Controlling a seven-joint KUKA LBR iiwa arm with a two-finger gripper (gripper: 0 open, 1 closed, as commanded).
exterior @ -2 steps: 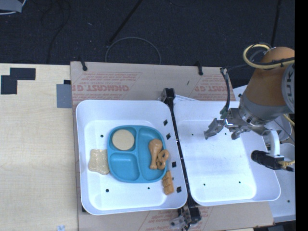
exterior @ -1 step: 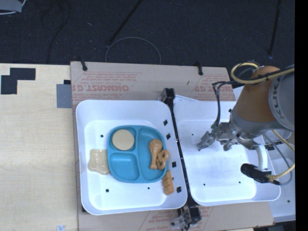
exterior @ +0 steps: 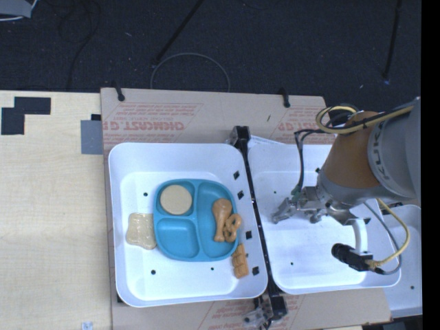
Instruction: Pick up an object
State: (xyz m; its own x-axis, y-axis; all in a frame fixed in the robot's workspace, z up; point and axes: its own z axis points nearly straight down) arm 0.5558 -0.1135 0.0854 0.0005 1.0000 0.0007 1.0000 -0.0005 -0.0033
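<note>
The tool (exterior: 280,214) hangs low over the right bin (exterior: 323,267), near its left wall; whether it is wide or narrow I cannot tell. Left of it, across the divider, the left bin (exterior: 130,177) holds a blue tray (exterior: 184,238) — a round cracker (exterior: 176,199) and pretzel pieces (exterior: 225,220) on it; a pale biscuit (exterior: 141,230) touches its far edge.

One camera looks down from above the bench (exterior: 55,205) at a slant. It sees both bins whole: the left bin (exterior: 130,170) near the middle of the view, the right bin (exterior: 302,280) beside it. The arm (exterior: 371,160) enters from the right. The dark floor (exterior: 206,33) lies at the top.
</note>
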